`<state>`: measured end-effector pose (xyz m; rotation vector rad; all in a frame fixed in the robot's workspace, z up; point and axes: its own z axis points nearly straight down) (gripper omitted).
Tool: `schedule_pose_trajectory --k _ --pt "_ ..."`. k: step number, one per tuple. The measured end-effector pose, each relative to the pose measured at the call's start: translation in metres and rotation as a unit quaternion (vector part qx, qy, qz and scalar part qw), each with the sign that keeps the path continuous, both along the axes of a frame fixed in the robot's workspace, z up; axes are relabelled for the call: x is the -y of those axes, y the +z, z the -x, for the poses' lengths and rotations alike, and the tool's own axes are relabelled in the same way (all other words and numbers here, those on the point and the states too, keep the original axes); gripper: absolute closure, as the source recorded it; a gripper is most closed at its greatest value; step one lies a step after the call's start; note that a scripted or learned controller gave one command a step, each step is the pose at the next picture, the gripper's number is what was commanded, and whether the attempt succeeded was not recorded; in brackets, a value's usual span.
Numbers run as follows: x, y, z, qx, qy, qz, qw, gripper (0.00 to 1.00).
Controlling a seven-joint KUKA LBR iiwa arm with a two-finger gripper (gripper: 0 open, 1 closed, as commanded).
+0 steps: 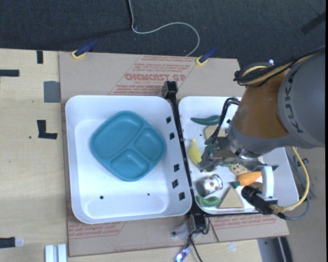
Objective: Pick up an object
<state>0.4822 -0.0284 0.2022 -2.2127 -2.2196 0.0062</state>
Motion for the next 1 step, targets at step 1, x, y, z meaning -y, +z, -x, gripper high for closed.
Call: schedule_pose_trajectory --k 1 --pt "0.0000 -0.0005 0.0001 0.000 0.000 -0.0001 1.0000 0.00"
